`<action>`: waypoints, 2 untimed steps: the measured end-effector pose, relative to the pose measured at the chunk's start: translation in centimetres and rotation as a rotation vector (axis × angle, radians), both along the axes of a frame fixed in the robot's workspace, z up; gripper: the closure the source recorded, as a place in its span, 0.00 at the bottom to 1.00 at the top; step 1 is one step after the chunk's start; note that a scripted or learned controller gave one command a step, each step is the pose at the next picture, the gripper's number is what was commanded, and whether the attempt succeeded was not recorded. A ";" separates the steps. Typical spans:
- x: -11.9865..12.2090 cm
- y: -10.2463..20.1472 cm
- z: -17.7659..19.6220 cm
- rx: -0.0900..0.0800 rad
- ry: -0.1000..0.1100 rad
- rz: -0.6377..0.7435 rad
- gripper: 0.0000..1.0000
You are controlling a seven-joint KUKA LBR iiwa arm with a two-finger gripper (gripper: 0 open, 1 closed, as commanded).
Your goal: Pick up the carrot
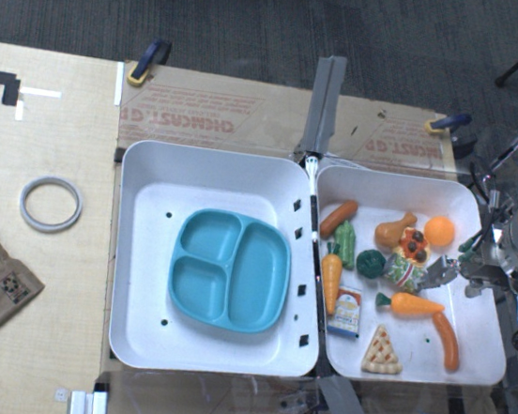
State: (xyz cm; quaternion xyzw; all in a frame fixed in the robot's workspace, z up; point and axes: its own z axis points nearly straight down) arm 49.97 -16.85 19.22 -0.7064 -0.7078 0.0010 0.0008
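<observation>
Camera view: claw in the right bin — finger state cannot be determined. Carrot lies just below the claw, tapered, smooth orange, green-capped. Sausage adjoins its tip — pizza slice further below. Second carrot lies well left.

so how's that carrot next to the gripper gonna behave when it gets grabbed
The carrot looks like smooth, glossy moulded plastic, so probably stiff, light, and a bit slippery between the fingers. Its rounded, tapered body lies flat on the right bin floor, so a nudge from the gripper may roll or pivot it toward the sausage beside it.
</observation>
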 end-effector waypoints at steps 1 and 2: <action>1.8 -2.5 -10.1 0.000 -0.002 -0.080 0.00; 1.8 -2.5 -9.2 0.000 -0.001 -0.082 1.00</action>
